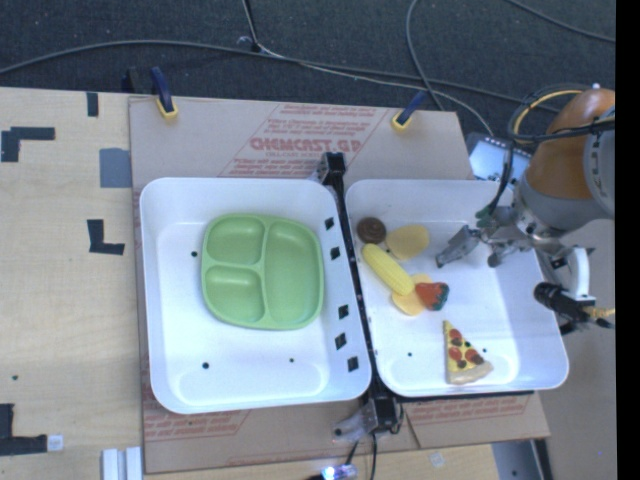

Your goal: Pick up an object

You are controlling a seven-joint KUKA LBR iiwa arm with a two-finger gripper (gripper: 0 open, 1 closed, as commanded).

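Grey arm [570,183] reaches from the right over the right white bin [520,298]; its pincer [470,251] hangs open and holds nothing, near the yellow plastic corn cob [388,269]; red-topped pizza slice [462,354] lies nearer the front.

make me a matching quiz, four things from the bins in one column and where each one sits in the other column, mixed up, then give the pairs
Things:
1. green divided plate
2. pizza slice
3. brown round piece
4. yellow corn cob

Places:
A. near the front edge of the right bin
B. middle of the left bin
C. right bin, lying at a slant just right of the divider
D. right bin, back corner by the divider

Pairs: 1-B, 2-A, 3-D, 4-C
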